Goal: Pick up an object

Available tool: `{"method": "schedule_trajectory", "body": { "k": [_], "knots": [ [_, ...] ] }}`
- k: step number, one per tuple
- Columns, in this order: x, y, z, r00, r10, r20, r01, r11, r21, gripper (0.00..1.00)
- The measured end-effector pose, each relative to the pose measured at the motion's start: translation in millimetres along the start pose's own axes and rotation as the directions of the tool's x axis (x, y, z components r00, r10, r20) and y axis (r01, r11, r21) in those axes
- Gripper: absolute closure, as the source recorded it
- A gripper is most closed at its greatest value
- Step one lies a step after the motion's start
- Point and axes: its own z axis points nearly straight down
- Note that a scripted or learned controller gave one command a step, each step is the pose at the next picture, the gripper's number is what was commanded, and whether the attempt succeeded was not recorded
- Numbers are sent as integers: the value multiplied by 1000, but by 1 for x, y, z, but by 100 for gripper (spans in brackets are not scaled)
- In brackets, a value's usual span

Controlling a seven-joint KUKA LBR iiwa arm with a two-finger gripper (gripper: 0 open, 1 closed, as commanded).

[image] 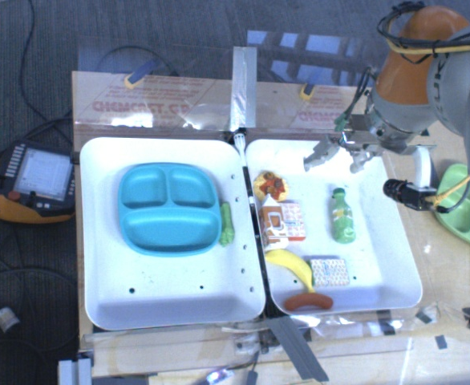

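My gripper [339, 157] hangs over the far edge of the right bin [395, 239], open, its two grey fingers [318, 158] spread with nothing between them. A green bottle [342, 215] lies in that bin just in front of the gripper. Left of the bottle are a red and yellow toy food piece [271, 185] and a small orange and white carton [284, 221]. Nearer the bin's front lie a yellow banana [293, 267], a chequered packet [329, 271] and a red-brown sausage [308, 301].
The left bin [107, 279] holds a blue divided plate [169, 207] and a small green pod [227, 223] by the divider. A handheld controller [30, 181] lies on the floor at the left. A pale green object [457, 203] sits right of the bins.
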Motion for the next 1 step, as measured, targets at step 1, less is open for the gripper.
{"method": "schedule_trajectory", "body": {
  "k": [1],
  "knots": [
    [-41,-44,76,997,82,2,-82,997,1,0]
  ]
}}
